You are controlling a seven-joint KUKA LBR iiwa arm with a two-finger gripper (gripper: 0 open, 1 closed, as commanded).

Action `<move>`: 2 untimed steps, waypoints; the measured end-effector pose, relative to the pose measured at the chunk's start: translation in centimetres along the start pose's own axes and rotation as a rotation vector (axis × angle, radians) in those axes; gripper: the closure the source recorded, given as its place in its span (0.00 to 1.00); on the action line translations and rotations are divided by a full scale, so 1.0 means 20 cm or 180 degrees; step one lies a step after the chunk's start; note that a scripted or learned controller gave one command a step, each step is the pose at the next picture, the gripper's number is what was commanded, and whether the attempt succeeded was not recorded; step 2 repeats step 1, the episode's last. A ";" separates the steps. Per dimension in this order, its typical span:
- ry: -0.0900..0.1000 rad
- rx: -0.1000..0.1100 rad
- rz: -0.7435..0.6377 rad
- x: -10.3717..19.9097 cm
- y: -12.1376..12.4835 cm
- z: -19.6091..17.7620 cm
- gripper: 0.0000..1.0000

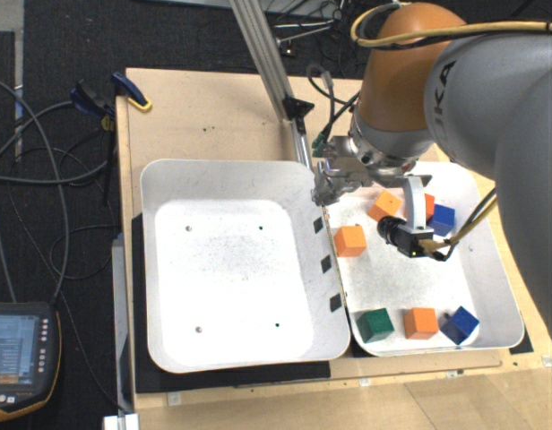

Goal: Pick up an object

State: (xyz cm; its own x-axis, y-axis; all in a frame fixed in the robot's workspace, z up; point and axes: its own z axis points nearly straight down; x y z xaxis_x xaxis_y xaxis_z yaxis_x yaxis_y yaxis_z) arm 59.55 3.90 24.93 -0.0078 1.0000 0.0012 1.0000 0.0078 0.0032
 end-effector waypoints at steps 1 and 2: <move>-0.0001 0.0001 0.0005 0.21 0.10 0.01 1.00; -0.0001 0.0001 0.0005 0.21 0.10 0.01 1.00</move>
